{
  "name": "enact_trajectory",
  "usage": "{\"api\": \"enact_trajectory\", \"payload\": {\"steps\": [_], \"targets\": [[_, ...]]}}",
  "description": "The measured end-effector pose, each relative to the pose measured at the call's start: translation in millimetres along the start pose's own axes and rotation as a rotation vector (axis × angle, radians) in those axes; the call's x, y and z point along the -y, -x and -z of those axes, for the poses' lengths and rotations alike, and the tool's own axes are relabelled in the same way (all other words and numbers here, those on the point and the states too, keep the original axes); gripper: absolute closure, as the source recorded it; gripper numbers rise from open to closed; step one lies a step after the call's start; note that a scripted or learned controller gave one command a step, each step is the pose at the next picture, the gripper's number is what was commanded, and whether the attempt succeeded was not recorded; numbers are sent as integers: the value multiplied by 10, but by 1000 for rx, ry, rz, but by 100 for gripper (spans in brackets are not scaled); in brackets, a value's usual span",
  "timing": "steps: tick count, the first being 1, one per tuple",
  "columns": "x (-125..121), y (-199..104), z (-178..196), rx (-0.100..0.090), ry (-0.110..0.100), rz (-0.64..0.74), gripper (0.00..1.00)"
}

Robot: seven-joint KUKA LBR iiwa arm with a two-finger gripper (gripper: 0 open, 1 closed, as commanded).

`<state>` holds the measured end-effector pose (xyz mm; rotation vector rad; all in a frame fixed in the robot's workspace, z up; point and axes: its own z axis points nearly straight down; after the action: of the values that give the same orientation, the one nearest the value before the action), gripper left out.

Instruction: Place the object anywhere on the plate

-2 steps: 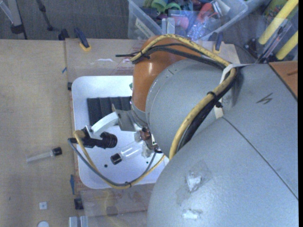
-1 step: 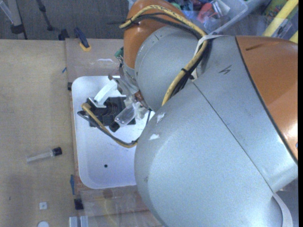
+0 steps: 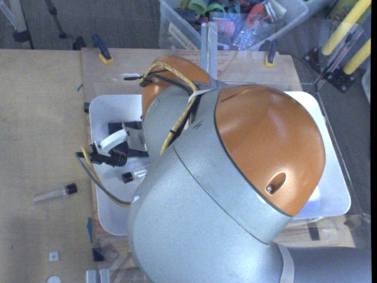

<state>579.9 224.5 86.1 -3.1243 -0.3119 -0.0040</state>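
Arm (image 3: 235, 175) is seen reaching across both bins, most of them covered by its bulk. Its end is held low over left bin (image 3: 103, 114); jaws are hidden among cables, so open or closed cannot be told. Vial (image 3: 131, 175), black-capped, is seen lying on left bin's floor just beside arm's end. Second vial (image 3: 56, 192) lies on table (image 3: 35, 111), outside the bin. Right bin (image 3: 336, 181) is seen at its far rim. Tub (image 3: 177, 16) of toys is set beyond table.
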Motion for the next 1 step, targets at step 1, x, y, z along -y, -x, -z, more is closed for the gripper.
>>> {"api": "enact_trajectory", "payload": {"steps": [1], "targets": [[-80, -462, -57, 64, -17, 154, 100]]}}
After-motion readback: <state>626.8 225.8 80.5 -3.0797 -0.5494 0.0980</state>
